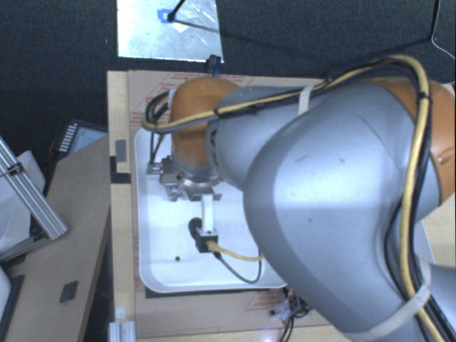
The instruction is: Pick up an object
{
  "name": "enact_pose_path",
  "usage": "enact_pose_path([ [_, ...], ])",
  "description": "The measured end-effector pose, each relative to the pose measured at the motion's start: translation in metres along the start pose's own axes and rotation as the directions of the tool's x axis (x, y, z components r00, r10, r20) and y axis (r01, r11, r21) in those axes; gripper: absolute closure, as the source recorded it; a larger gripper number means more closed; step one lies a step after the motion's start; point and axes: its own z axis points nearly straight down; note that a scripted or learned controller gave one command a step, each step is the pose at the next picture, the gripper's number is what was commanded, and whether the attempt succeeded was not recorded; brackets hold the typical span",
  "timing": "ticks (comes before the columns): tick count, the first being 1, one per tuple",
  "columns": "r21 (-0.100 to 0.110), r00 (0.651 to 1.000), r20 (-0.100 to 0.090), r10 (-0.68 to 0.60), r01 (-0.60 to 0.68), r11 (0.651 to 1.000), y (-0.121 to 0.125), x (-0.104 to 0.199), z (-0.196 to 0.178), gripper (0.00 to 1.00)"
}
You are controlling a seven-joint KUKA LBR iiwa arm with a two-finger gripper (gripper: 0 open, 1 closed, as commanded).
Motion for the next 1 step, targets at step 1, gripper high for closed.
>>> enact_pose_path([
  [1,-0.003,1.0,-0.001,0.001,-0.001,1.0,-0.0331,0.0,-0.0382,1.0],
])
